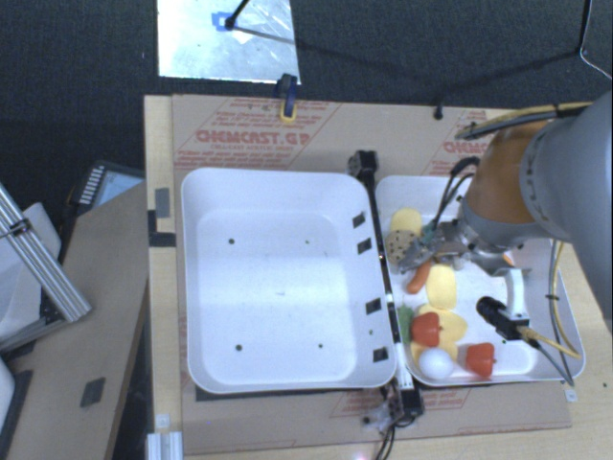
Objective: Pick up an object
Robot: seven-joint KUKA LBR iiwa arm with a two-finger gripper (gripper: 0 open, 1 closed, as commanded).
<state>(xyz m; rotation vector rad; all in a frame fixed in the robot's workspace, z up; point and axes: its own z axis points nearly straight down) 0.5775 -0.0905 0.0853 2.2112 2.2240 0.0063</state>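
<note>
Bench near edge first: right bin [565, 338] holds all the clutter. Nearest is a white ball [436, 363], a red piece [480, 356] just right of it, a red tomato-like piece [425, 328] on a yellow shape just behind. A black-tipped part of the arm rig with yellow cable sits right of those. Further back: pale yellow lemon-like object [442, 285], a small orange carrot [419, 278] touching its left side, long axis slanting near-left to far-right. Another yellow object [406, 221] lies at the far end of the bin.

Gripper [419, 247] is low in the right bin, far-left part, with the carrot and lemon directly on its near side, carrot closest. Likely target is one of those two; cannot say which. Pincer state cannot be told: metal tip is blurred and mostly under the wrist, nothing visibly held.

Left bin [201, 257] sits well apart from the action. Arm body hides the bin's far-right corner.
</note>
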